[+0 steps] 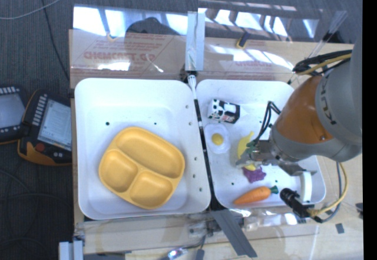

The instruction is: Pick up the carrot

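- Camera view, writing: on the brown cardboard sheet [126, 52] behind the left bin there is faded red lettering, too washed out by glare to read with any confidence. No other readable label shows on the toys or the bins.
- Camera view, left bin [94, 105]: this shallow white bin holds a yellow divided plate [141, 166] with three compartments, lying towards the bin's front half. Nothing lies in the plate's compartments.
- Camera view, right bin [259, 91]: sits just beside the left bin, sharing the middle divider. Taking the carrot as landmark:
- The carrot [252, 196], orange with a green stub at its right end, lies flat on the right bin's floor close to the front wall, its tip pointing towards the left bin.
- A purple toy [255, 174] lies just behind the carrot, near but not touching it as far as can be seen.
- A yellow piece [244, 145] lies further behind the carrot, beyond the purple toy.
- A small clear cup with a yellow centre [217, 140] sits behind and to the left of the carrot, near the divider.
- A black-and-white cow-patterned toy [224, 111] lies well behind the carrot, towards the bin's rear.
- The gripper [254, 158] hangs just behind the carrot, over the purple toy; whether its jaws are open or closed cannot be told, and the carrot lies apart from it.
- A handheld controller [44, 129] with a screen rests on the floor, far left of the carrot, outside the bins.
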